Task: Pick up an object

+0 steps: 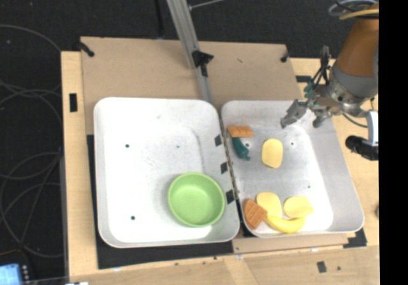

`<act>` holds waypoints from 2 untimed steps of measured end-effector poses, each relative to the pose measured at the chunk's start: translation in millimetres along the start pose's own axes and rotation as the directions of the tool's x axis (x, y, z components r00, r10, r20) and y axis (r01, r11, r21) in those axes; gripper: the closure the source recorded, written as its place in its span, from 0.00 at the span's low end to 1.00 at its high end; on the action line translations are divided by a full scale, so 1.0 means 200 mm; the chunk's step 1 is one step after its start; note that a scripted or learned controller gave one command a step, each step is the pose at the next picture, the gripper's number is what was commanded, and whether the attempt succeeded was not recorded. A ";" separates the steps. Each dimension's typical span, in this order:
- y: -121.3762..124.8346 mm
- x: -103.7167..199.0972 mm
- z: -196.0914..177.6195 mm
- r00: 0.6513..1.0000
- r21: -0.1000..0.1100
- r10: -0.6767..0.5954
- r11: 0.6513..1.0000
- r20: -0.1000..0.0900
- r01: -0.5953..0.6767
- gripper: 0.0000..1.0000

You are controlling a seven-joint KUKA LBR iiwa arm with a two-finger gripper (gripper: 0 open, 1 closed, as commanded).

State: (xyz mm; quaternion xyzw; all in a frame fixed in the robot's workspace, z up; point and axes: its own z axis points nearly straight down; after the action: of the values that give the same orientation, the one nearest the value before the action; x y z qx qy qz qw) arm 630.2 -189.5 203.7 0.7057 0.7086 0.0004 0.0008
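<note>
A green bowl [196, 198] sat near the front right corner of the left bin [127, 124]. In the right bin [331, 169], a waffle piece [240, 131] and a teal toy [241, 148] lay by the left wall, a yellow lemon-like piece [272, 153] mid-bin, and yellow fruit with a banana [285, 222] along the front edge. The gripper [306, 115] hung over the bin's back right corner, jaws spread, pinching nothing.

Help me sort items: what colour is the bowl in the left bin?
Light green bowl, clear in the camera view.
</note>
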 end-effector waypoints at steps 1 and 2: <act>0.00 0.00 0.00 1.000 0.000 -0.001 1.000 0.001 0.001 0.00; -0.02 0.02 0.22 1.000 0.004 0.001 1.000 0.003 -0.001 0.00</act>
State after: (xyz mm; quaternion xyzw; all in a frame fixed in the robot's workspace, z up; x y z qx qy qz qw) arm 626.5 -186.4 160.3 0.7061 0.7081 -0.0020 0.0002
